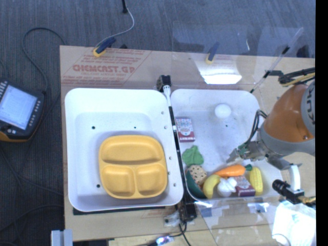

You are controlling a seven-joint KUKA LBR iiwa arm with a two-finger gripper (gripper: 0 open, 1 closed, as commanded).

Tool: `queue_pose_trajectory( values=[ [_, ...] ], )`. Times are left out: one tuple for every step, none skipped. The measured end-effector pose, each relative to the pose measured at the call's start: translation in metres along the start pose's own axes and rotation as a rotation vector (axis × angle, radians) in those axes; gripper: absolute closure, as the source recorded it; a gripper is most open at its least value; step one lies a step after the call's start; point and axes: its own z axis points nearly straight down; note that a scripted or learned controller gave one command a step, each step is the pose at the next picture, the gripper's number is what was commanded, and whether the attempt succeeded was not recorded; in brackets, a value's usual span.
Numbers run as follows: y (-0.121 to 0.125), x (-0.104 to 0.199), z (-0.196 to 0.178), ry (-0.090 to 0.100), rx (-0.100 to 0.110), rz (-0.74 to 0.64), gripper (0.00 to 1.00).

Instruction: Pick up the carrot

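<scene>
The carrot (230, 171) is orange with a green tip. It lies on its side near the front of the right bin (205, 99), on top of a cluster of toy foods. My gripper (244, 152) hangs just above and to the right of the carrot's green end, at the bin's right wall. The grey arm with its orange band (291, 118) reaches in from the right. Nothing visibly sits in the gripper.
Around the carrot lie a corn cob (255, 180), a red can (245, 189), a white piece (225, 187), a yellow fruit (210, 186), a cookie (196, 174) and a green leaf (192, 155). Farther back are a red box (184, 128) and a white ball (223, 110). The left bin (82, 106) holds a yellow divided tray (133, 165).
</scene>
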Motion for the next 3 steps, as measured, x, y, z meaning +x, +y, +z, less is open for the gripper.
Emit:
queue_pose_trajectory(
  values=[
    [0.0, 0.0, 0.0, 0.0, 0.0, 0.0, 0.0],
    [-0.002, 0.026, 0.013, -0.004, 0.003, -0.195, 0.0],
    [0.001, 0.027, 0.005, -0.002, 0.0, -0.194, 1.0]
  ],
)
